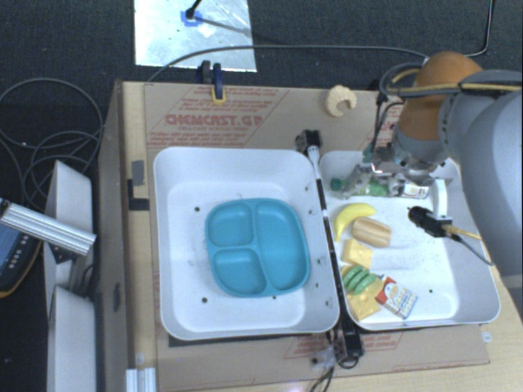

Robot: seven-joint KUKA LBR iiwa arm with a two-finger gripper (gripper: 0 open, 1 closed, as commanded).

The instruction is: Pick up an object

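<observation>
Fingers low over the far end of the right bin; arm enters from the right. Opening not resolvable from above: cannot tell whether open or closed, or whether anything is gripped. Green toy lies right at the fingers, on their near side; touching or just beside, cannot tell which. Banana near, toward mid-bin, with bread roll against it. Beyond these: cheese slice, red-and-white carton. Left bin holds blue divided plate, roughly centred. Both bins on tabletop.

Claw by green toy in bin
</observation>
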